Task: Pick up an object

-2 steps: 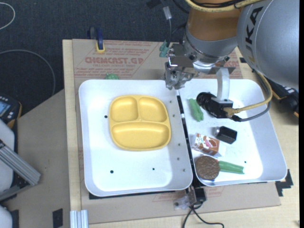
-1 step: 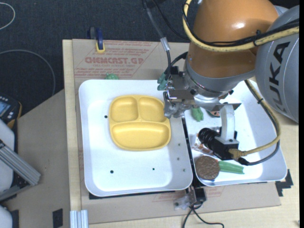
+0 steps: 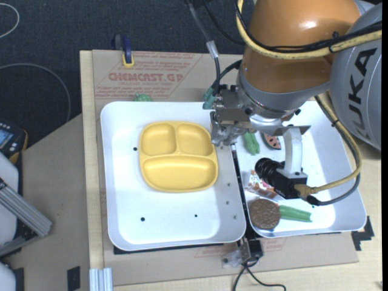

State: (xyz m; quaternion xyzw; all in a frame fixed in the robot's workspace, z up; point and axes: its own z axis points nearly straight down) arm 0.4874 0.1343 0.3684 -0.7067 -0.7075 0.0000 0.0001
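The claw [image 3: 225, 132] hangs over the wall between the two bins, under the bulky wrist. Whether it is apart or together cannot be told.

The task names no single object. The largest candidate, the yellow plate [image 3: 177, 156], lies flat in the left bin [image 3: 121, 180] with its right rim just beside the claw. It looks like stiff, light, smooth plastic that is likely slippery. Its rim or an inner ridge seems the only place to pinch, and the bin wall crowds that side.

The right bin [image 3: 339, 180] holds smaller pieces that are probably light. A brown disc [image 3: 265, 214] touches a long green piece [image 3: 294, 213] near the front. A short green piece [image 3: 250, 142] lies near the claw, easiest taken across its narrow width.
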